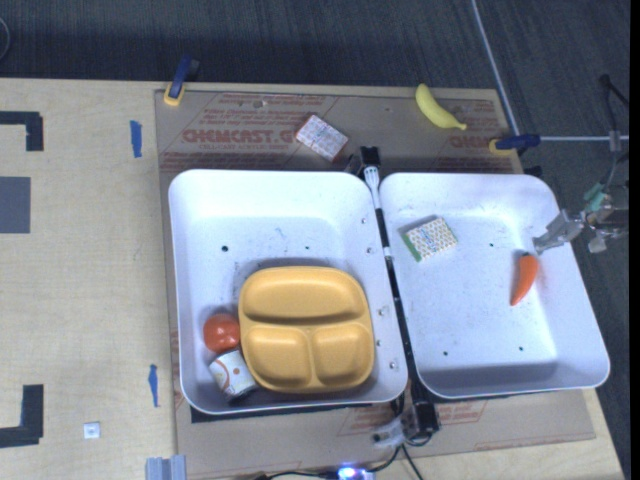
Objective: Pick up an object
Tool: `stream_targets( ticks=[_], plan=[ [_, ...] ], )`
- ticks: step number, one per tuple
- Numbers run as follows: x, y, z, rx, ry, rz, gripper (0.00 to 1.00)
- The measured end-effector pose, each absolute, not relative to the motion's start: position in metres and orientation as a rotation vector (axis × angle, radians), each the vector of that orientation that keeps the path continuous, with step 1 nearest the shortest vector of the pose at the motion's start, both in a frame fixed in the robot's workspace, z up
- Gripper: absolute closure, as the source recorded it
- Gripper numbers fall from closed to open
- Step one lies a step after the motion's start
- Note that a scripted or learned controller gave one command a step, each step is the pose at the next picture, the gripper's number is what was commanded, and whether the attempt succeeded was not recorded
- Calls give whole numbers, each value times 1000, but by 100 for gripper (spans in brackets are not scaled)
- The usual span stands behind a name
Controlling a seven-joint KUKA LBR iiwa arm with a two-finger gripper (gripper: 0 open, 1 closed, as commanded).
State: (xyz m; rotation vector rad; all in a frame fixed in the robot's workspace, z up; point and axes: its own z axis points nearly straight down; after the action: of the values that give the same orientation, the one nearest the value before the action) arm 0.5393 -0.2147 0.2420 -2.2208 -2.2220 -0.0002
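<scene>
Nothing's picked up yet: the carrot [523, 278] lies loose in the right bin [500, 368], end effector [556, 232] hovering just above it, can't tell if it's apart or together.

Red print on brown cardboard sheet [250, 128] under bins, upper left part: reads roughly "CHEMCAST", last letters hidden by small patterned packet [321, 136]; finer red line above it too small to read. More red lettering at sheet's upper right corner near banana [438, 108], partly covered, unreadable. Faint red print on sheet's front edge below right bin [560, 363], illegible. Green-patterned packet [430, 238] in right bin: print too small to make out
</scene>
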Motion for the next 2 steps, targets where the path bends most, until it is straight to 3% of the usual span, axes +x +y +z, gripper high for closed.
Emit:
stream_targets(
  ticks=[1,2],
  plan=[
    [573,-216,109,-2214,-2235,-24,0],
    [574,-227,124,-2239,-2249,-8,100]
  ],
)
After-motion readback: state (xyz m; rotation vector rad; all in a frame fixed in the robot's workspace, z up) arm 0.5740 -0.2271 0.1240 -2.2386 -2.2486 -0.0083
